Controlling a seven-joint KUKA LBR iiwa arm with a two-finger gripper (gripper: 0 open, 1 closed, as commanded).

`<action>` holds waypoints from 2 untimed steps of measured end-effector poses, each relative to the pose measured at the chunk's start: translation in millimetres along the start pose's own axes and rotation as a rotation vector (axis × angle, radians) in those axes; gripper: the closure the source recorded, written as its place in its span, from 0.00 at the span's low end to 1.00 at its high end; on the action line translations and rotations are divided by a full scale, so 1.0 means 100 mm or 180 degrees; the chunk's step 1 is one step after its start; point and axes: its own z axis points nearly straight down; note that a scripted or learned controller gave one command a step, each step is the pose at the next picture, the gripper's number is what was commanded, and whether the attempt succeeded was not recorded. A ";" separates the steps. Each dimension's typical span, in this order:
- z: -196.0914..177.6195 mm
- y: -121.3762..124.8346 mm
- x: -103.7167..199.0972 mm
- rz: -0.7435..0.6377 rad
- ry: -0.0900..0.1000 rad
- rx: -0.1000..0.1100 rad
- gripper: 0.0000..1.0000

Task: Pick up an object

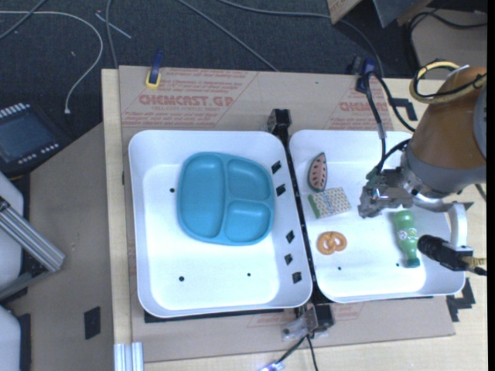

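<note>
Your gripper (377,199) hangs low in the right white plastic bin (363,284); whether its fingers are apart or together, you cannot tell. It looks like the approach step — nothing is visibly held. The green plastic bottle (405,238) lies just beside it, so you'd descend squarely over that. The left white bin (155,269) holds a blue divided plate (225,198) — both sit on a plywood tabletop (201,83).

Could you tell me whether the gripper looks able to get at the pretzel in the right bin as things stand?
Probably yes: the pretzel lies by itself on open bin floor, apart from its neighbours, and the gripper hangs over the same bin.
</note>
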 end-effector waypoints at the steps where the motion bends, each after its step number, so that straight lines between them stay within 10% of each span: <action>1: -0.27 0.01 0.00 0.0001 0.0001 0.0004 1.00; 2: -0.36 0.17 0.51 -0.0015 0.0007 0.0009 1.00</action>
